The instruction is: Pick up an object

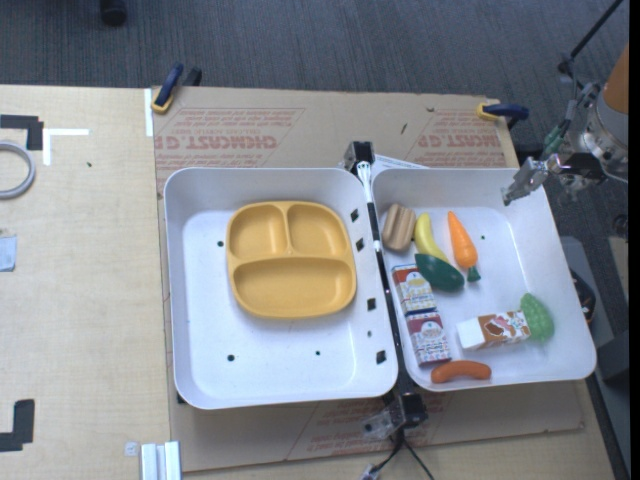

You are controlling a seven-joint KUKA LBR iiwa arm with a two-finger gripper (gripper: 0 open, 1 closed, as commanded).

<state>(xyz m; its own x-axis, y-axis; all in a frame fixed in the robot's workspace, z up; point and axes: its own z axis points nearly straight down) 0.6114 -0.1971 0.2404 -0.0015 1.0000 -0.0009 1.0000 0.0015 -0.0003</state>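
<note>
My gripper (524,180) hovers over the far right corner of the right bin (560,268), with nothing seen in it. In this bin lie a tan bread roll (398,226), a yellow banana (427,237), an orange carrot (461,240) and a dark green vegetable (440,271). Closer to the front are two red-and-white cartons (414,290) (430,336), a small brown juice box (493,330), a light green leafy piece (538,316) and a red sausage (461,371). The carrot is the item closest to the gripper, down and to its left.
The left bin (200,348) holds a yellow divided plate (291,258). Both bins rest on a cardboard sheet (260,133) clamped at its far corners. A black hinge piece (359,154) joins the bins at the back. The arm (610,118) comes in at the right edge.
</note>
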